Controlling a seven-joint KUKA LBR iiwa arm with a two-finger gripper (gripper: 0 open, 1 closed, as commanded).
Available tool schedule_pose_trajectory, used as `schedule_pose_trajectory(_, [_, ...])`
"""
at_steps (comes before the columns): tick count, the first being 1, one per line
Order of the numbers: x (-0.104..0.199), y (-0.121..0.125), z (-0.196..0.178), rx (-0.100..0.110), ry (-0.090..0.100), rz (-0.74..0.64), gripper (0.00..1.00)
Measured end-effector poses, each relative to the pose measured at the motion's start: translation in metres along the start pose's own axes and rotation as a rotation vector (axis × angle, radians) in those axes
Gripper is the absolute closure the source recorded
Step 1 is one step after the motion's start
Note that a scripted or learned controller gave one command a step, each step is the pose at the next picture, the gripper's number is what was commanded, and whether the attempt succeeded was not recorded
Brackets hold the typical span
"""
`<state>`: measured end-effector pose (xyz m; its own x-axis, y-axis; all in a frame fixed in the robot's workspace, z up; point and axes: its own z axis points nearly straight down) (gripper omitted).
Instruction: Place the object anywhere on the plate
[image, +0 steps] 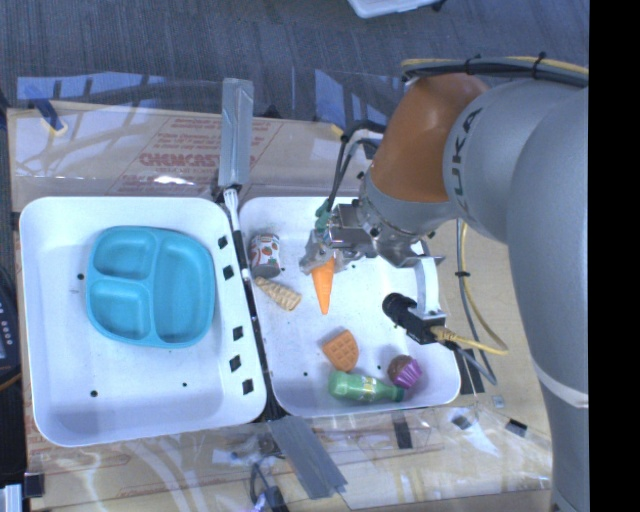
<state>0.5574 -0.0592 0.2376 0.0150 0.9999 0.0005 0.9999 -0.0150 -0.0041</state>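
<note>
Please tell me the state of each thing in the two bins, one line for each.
Blue plate: flat in the left bin, nothing on it.
Carrot: under the gripper, tip pointing down.
Green bottle: lying on its side.
Waffle: lying flat.
Cone: lying on its side.
Small can: upright.

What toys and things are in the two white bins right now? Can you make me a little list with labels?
left bin: holds a blue plate with three sections, nothing on it
right bin: holds the toys
carrot: orange, point down, between the end effector's fingers
end effector: over the right bin, gripping the carrot's top
ice cream cone: lying near the divider
small can: beside the divider
waffle: orange, near the middle
green bottle: lying at the front edge
purple cupcake: next to the bottle
</note>
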Motion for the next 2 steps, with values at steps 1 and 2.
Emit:
schedule_pose_trajectory(1, [0.0741,0.0416,0.0478,0.002,-0.001,0.157,1.0])
schedule_pose_trajectory(2, [0.0737,0.0419,0.0472,0.001,-0.001,0.158,0.0])
